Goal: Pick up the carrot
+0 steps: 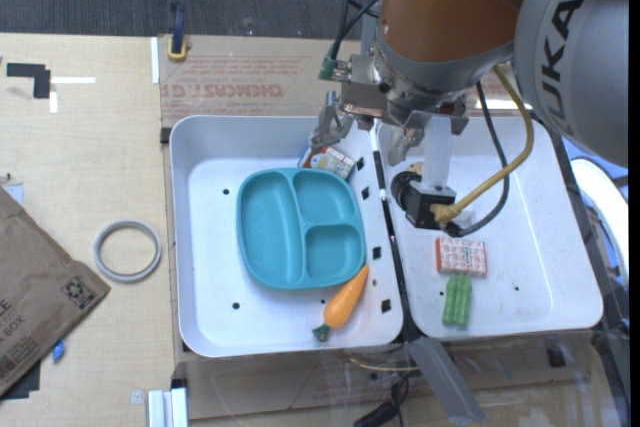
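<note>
Carrot (pixel 345 298) is in the left bin (pixel 195 245), near the front wall, lying flat and slanted. Its orange body touches the lower right corner of the teal divided plate (pixel 298 225); green stub end points toward the bin's front edge.

Gripper (pixel 372 135) hangs over the rear of the bins, about at the divider, well apart from the carrot. Jaws look spread, nothing between them. A small printed packet (pixel 330 160) sits just under the left finger, at the plate's back edge.

Handling guess: looks like a toy carrot, light, stiff, smooth skin, so likely slippery. Tapered shape will squirt out if pinched near the tip. I'd take it across the thick middle, jaws square to its long axis. The plate rim on one side is tight, so a finger may hit the plate.

Right bin (pixel 560 305) has a red-white box (pixel 461 257) and a green item (pixel 457 300); irrelevant.
</note>
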Controlling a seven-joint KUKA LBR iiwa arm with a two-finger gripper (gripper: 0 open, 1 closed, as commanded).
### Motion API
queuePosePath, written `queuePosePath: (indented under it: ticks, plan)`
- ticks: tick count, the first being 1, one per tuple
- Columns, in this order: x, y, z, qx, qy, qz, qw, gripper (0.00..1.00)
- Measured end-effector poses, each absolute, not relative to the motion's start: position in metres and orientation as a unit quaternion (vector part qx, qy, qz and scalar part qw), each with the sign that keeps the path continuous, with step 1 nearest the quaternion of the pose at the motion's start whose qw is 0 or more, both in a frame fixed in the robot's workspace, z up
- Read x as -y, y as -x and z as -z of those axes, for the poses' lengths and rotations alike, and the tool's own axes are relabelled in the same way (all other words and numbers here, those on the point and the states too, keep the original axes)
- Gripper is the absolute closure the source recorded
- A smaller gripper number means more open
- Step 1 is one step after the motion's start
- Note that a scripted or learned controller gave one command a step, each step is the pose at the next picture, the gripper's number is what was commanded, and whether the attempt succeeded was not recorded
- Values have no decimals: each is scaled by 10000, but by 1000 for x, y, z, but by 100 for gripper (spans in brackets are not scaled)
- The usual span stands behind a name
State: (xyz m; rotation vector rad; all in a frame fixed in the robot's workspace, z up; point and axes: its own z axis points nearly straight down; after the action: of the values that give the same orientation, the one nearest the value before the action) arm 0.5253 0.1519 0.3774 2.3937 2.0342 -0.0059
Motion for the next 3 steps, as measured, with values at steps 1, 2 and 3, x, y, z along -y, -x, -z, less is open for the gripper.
queuePosePath:
  ticks: [1,2,3]
  plan:
    - [-156,-477,-219,-6838,-7297,28,-8,0]
    - [-65,-477,-190,-7291,-6844,18,-12,0]
    - [-96,-479,-115,-8030,-5960,-18,17,0]
